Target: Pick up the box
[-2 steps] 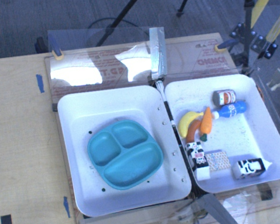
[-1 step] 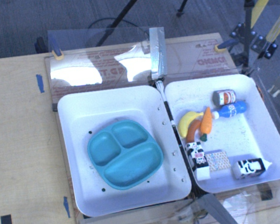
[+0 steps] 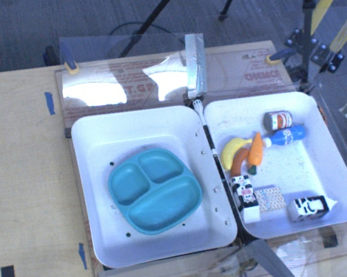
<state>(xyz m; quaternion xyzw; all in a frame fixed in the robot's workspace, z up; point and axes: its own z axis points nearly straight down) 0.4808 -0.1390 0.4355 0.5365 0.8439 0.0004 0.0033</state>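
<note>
While both bins lie in front of me, I size things up from the biggest down. Left bin (image 3: 91, 146) carries the blue divided plate (image 3: 156, 189) and none of it matters to this job. Right bin (image 3: 321, 165) is where the trouble lives: everything is crowded toward its near left corner.

The box (image 3: 270, 198), flat with a speckled reddish top, lies near the front of the right bin. I judge that to be my target, though two black-and-white cartons could fool the program. The cow-print carton (image 3: 244, 192) sits just beside the box's left edge, touching or nearly so, hard against the wall between the bins. The other carton (image 3: 310, 207) lies near the box's right side, by the front rim.

So, the risks as I see them. A descent slightly left catches the cow-print carton or the dividing wall. A flat box offers little height to pinch, so a shallow close may slide off it, and a deep one may jam on the bin floor.

Smaller stuff next: banana (image 3: 234, 151) and carrot (image 3: 255, 150) lie behind the box, apart from it, while the blue bottle (image 3: 286, 136) and can (image 3: 278, 120) are well clear.

As for the gripper, I cannot tell its state from this feed.
</note>
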